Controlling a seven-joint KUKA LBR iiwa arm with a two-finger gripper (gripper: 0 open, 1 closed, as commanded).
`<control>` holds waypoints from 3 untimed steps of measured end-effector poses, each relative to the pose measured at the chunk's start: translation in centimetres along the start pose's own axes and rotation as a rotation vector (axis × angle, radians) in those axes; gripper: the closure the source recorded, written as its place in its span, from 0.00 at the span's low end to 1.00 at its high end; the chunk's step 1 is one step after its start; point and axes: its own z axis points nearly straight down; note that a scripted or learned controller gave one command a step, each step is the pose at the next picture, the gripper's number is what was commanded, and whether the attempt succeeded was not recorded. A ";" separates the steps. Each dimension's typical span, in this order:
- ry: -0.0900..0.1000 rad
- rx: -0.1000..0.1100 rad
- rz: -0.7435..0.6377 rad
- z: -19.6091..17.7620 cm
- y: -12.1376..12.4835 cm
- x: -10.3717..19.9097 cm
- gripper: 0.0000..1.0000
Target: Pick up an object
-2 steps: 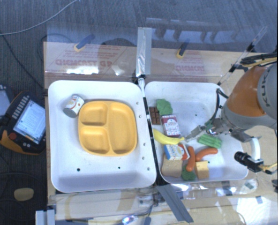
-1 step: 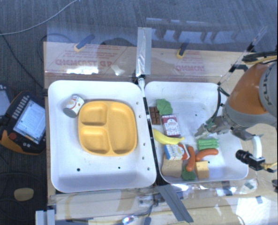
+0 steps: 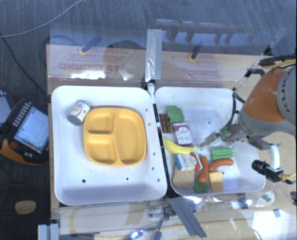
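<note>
Because the toy food [image 3: 198, 166] is heaped in the right bin [image 3: 248, 186], I hang the end effector [image 3: 219, 135] just above it; I cannot tell its state.

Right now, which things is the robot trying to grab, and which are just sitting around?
For the job:
gripper
banana
red carton
carrot
green toy

Just lying about:
yellow plate
small can
tablet on the floor

Tray [image 3: 114, 136] and cup [image 3: 78, 112] in left bin [image 3: 63, 184] — food [image 3: 194, 161] in right bin [image 3: 248, 184].
</note>
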 end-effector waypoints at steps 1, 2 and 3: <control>-0.001 0.002 0.048 1.0 4.4 7.8 0.00; -0.001 0.006 0.051 1.3 12.0 5.2 0.00; -0.005 0.009 0.049 0.3 12.0 5.2 1.00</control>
